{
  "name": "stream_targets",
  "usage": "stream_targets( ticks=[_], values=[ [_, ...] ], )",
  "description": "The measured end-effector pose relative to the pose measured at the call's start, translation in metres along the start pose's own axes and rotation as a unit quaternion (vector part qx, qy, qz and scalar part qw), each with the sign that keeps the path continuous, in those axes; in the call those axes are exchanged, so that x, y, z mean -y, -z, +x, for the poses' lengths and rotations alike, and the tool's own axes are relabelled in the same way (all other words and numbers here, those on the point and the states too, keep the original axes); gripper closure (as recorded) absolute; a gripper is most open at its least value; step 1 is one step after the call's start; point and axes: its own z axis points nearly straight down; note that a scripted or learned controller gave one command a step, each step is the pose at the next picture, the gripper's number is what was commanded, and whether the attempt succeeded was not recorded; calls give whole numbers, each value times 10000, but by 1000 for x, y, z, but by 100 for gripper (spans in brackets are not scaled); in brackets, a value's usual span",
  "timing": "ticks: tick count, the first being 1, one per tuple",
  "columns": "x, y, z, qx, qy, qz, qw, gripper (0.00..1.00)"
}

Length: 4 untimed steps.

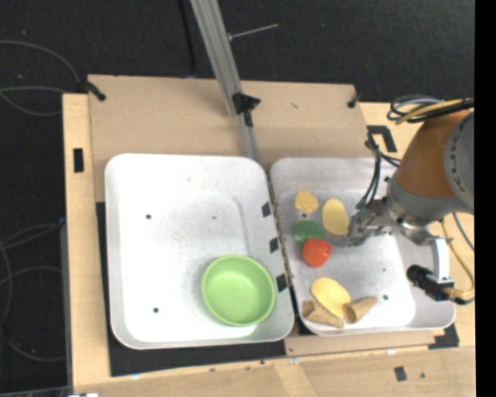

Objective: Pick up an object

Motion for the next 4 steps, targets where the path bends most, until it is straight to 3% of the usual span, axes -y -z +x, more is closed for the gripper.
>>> stream_targets(
  ticks=[1,3,4],
  values=[
    [0,63,-7,1,3,-22,10000,100],
    [3,154,-15,1,46,-19,10000,100],
    [-2,162,39,-13,73,-3,10000,100]
  ],
)
